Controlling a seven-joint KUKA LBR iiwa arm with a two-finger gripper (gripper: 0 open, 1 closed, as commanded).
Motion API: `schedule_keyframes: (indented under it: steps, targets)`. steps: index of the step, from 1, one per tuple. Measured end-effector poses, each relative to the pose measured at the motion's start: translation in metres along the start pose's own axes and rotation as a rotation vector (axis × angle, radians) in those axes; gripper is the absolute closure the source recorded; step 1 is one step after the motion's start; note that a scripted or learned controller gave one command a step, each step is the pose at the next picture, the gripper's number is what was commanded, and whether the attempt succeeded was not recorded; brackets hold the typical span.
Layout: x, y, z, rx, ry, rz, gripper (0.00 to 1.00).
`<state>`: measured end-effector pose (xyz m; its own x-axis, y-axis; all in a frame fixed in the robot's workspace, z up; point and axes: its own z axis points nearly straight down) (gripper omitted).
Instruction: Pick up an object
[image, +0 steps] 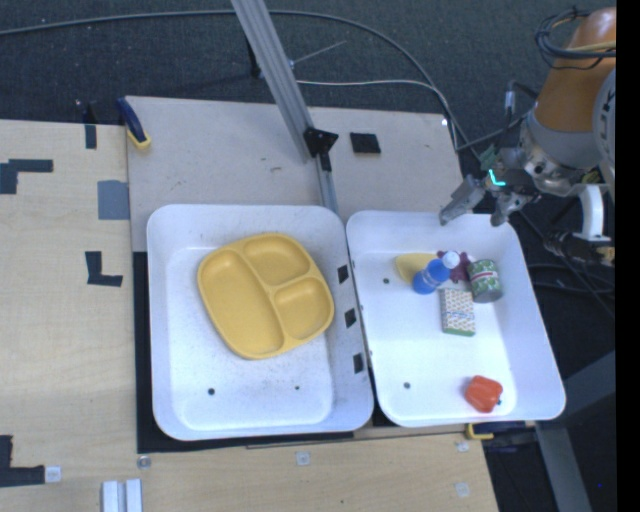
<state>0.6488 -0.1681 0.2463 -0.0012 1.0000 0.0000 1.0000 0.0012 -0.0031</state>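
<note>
1. Notably, the candidate objects lay in the right bin (530, 345), grouped toward its far edge: a blue bottle (433, 276) with a white-and-red cap end, a yellow item (408, 265) partly under it, a green can (485, 281) just beside the bottle on the right, and a patterned small box (458, 312) touching the cluster on its near side.
2. The crowding probably mattered: with bottle, can and box touching or nearly so, a clean finger entry around any one of them looked difficult.
3. A red object (483, 393) sat apart near the bin's near right corner, well clear of the others; it appeared the easier pick for that reason.
4. The gripper (482, 203) hung over the far edge of the right bin, just beyond the cluster, tilted toward the bin. Its two fingers stood parted with nothing between them; no object was held.
5. That stance, in my judgement, suited an approach to the far-edge cluster rather than a lift.
6. The left bin (165, 300) carried a yellow divided plate (265, 295), lying flat near its centre and well apart from the gripper.
7. Both bins rested side by side on the bench (220, 150).
</note>
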Motion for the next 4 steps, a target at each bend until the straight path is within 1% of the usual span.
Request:
schedule_keyframes:
  steps: [1, 2, 3, 4]
  targets:
    - [0.000, 0.001, -0.001, -0.002, 0.000, 0.000, 0.00]
    - [-0.001, -0.006, 0.062, 0.004, 0.000, 0.001, 0.00]
    - [0.000, -0.006, 0.106, 0.002, -0.001, 0.000, 0.00]
    - [0.000, -0.005, 0.141, -0.006, -0.001, 0.000, 0.00]
